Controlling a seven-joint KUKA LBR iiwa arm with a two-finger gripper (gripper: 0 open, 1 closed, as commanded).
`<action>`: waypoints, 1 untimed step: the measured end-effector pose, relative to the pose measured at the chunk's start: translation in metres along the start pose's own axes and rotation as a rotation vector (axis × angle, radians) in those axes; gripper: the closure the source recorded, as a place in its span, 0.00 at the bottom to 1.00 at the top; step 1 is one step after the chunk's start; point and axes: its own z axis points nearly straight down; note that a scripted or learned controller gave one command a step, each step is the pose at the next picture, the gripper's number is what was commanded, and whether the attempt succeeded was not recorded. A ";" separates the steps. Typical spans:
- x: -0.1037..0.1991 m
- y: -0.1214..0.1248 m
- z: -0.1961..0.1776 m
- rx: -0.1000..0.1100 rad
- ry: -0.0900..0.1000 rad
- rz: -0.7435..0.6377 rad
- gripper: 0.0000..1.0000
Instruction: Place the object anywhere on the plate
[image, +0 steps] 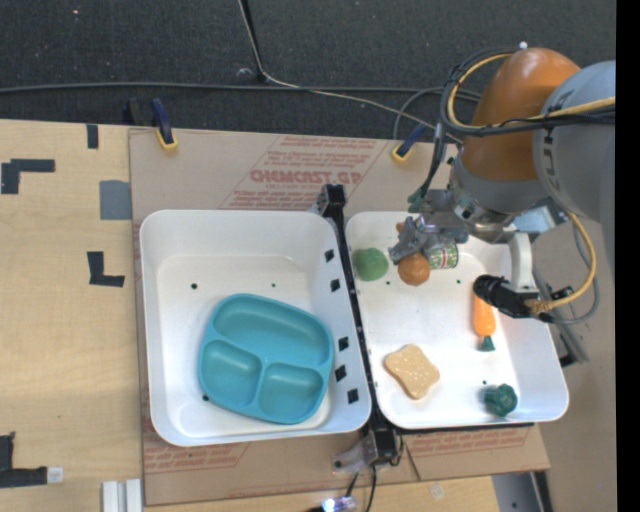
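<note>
Claw (415, 243) hangs over right bin (530, 400), rear part; can't tell if pinching or not. Orange-brown ball (413, 269) sits right under it, green ball (371, 264) just to its left, small can (444, 256) at its right. Blue plate (265, 357) lies well left of claw, in left bin (160, 300).

High fixed view, slanting down over both bins (160, 300)

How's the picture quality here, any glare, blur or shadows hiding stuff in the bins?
Camera view: even lighting, soft shadows; mild sheen on the blue plate; the hand sits dark and slightly soft over the orange object, so its grip is unclear.
</note>
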 end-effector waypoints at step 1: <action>0.057 -0.022 -0.003 0.001 0.000 -0.001 1.00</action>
